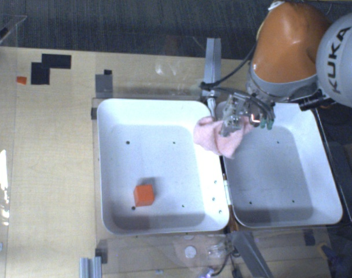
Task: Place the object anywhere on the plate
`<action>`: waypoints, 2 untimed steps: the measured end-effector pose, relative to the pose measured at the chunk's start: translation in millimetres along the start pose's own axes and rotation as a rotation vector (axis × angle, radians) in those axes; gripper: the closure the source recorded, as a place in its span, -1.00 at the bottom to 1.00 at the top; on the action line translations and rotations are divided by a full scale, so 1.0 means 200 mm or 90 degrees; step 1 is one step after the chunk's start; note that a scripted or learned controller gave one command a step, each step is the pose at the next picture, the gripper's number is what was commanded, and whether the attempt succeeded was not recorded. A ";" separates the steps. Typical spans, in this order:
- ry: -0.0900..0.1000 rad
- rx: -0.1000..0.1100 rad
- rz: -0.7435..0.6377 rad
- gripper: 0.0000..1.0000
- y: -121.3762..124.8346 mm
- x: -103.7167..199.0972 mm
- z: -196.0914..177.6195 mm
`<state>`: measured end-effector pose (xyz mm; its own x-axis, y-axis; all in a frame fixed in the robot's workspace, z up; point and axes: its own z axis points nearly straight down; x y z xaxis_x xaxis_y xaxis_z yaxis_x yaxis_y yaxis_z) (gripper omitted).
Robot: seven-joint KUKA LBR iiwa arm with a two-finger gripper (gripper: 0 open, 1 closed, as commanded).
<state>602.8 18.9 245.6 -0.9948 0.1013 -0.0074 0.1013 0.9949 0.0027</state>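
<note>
1. The gripper (233, 122) is seen over the seam between the two bins, near their far edge, under the orange-banded arm (286, 39) that reaches in from the right
2. A pink cloth (217, 139) is seen hanging from the gripper; its upper part appears pinched between the fingers, so the claw is judged closed on the cloth
3. The cloth is draped across the right rim of the left bin (106, 155), with its lower corner dangling over the near-left corner region of the right bin (332, 207); whether it rests on the rim or hangs free cannot be told
4. An orange block (144, 195) is noted on the floor of the left bin, toward its near edge, well apart from the cloth
5. No separate plate can be made out; a white bin is presumed to serve as the target, and which one cannot be told
6. The step in hand is judged to be the carry of the cloth toward its drop point
7. For a sound result, the cloth should be lifted clear of the shared rim before any sideways travel, as a snag there could pull it from the grip
8. Release is advised only once the whole cloth is over one floor, not the seam
</note>
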 end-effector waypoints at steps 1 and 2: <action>0.001 0.000 -0.064 1.00 0.21 0.12 0.07; 0.001 -0.001 -0.067 1.00 0.41 0.24 0.03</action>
<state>564.0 104.4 238.7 -1.0000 -0.0032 -0.0062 -0.0033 1.0000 0.0028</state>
